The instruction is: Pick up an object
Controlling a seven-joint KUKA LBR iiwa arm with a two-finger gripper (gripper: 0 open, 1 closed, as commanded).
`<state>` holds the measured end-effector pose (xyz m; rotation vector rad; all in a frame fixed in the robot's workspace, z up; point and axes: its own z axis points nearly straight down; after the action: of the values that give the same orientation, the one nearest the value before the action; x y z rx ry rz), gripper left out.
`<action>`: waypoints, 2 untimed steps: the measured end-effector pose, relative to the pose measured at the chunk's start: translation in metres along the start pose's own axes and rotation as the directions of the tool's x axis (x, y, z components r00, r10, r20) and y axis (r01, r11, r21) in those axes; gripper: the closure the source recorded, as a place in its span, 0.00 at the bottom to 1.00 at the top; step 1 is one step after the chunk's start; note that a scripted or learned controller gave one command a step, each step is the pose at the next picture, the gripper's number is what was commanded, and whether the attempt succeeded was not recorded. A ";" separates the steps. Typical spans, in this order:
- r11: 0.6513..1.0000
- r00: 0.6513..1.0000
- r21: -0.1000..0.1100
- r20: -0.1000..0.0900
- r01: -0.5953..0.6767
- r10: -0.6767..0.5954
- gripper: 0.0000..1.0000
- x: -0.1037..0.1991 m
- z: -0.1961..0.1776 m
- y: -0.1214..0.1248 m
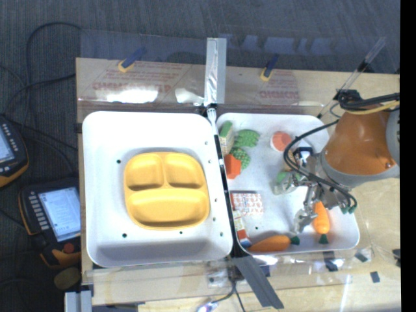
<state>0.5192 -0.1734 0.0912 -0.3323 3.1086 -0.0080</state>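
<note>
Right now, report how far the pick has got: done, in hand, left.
Done: the arm has reached into the right bin, and the gripper is low by the small carrot. In hand: nothing visibly between the fingers; that carrot lies right beside them. Left: grasp and lift. The long carrot, green pieces and yellow tray lie untouched.
</note>
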 end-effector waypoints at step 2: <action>0.989 0.989 -0.007 -0.016 -0.148 0.148 1.00 -0.063 -0.111 0.024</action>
<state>0.5744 -0.1364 0.2032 -0.1007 3.1410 0.0042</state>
